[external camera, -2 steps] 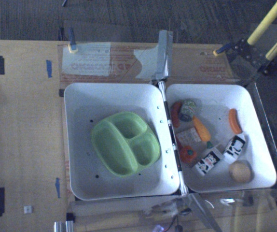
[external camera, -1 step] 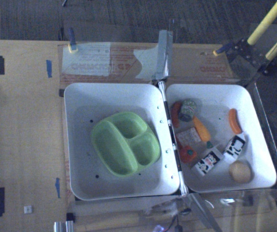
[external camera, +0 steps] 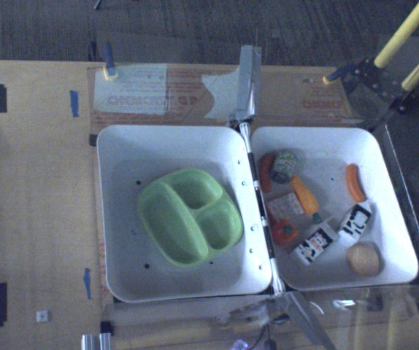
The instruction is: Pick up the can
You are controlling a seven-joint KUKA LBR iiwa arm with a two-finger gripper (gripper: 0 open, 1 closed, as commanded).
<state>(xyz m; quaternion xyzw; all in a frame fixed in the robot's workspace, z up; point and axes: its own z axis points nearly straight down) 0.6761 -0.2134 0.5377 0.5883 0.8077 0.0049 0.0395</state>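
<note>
Camera view, near to far. How far the pincer is open, and whether it holds anything, cannot be told.

Right bin point(external camera: 396, 195), near edge: a tan ball point(external camera: 363, 259) in the near right corner; two black-and-white cartons point(external camera: 314, 245) point(external camera: 355, 221) lie slantwise just beyond it. A red fruit point(external camera: 284, 232) and a pinkish box point(external camera: 286, 205) crowd the wall shared with the left bin point(external camera: 114, 195). A carrot point(external camera: 304, 195) lies just beside the box, and a red sausage point(external camera: 354, 182) lies apart toward the right wall.

The can point(external camera: 284, 165) sits in the far left part of the right bin, next to a red piece point(external camera: 267, 172) against the shared wall. Bare floor lies to its right and beyond it.

A green tray point(external camera: 190, 216) fills the middle of the left bin, with bare floor around it. Tan worktop point(external camera: 34, 195) extends left.
</note>
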